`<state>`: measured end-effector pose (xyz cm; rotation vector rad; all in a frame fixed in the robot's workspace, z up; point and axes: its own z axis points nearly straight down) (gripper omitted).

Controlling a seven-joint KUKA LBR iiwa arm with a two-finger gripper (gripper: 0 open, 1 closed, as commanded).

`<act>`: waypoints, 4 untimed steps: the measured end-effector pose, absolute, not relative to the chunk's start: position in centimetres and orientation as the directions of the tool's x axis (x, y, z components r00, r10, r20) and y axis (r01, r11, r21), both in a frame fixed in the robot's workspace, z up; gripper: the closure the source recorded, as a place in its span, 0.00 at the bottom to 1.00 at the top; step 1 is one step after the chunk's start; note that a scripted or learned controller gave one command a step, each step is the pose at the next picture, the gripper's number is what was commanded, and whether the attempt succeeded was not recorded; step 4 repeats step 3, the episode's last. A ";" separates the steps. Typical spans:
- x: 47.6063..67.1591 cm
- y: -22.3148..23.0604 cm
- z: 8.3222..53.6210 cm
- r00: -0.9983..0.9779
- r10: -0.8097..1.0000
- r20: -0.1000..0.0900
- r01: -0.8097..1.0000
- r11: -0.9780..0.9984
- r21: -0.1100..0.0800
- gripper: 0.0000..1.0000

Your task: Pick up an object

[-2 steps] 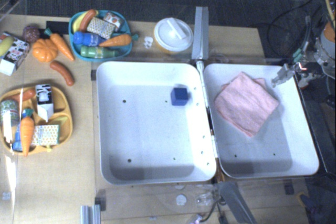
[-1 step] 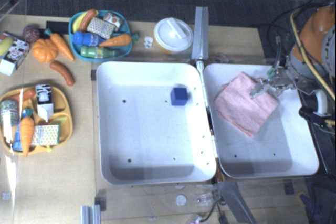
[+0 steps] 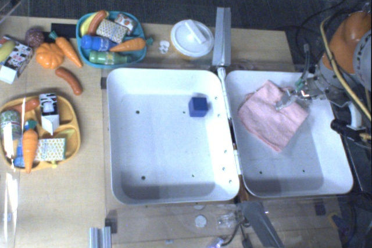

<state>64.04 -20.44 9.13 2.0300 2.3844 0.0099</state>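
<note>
A pink cloth (image 3: 271, 116) lies crumpled in the right bin (image 3: 302, 180), toward its back. A small blue cube (image 3: 199, 105) sits in the left bin (image 3: 151, 171), near its back right corner. My gripper (image 3: 286, 97) reaches in from the right and hangs low over the cloth's upper right corner. Its two metal fingers (image 3: 281, 104) stand apart, open, with the cloth's edge just under them. I cannot tell whether they touch the cloth. Nothing is lifted.
Left of the bins stand a blue bowl (image 3: 86, 55) and a yellow tray (image 3: 72, 142) of toy food, with loose toy vegetables (image 3: 49, 55) between them. A white lidded cup (image 3: 193, 36) sits behind the bins. Cables (image 3: 334, 75) and the arm crowd the right side.
</note>
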 end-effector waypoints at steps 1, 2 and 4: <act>66.4 -20.1 9.1 -0.400 0.916 0.000 0.916 0.400 -0.003 0.00; 66.8 -19.9 10.5 -0.404 0.915 -0.010 0.915 0.404 0.012 1.00; 67.1 -13.3 17.0 -0.574 0.819 -0.005 0.819 0.574 0.006 1.00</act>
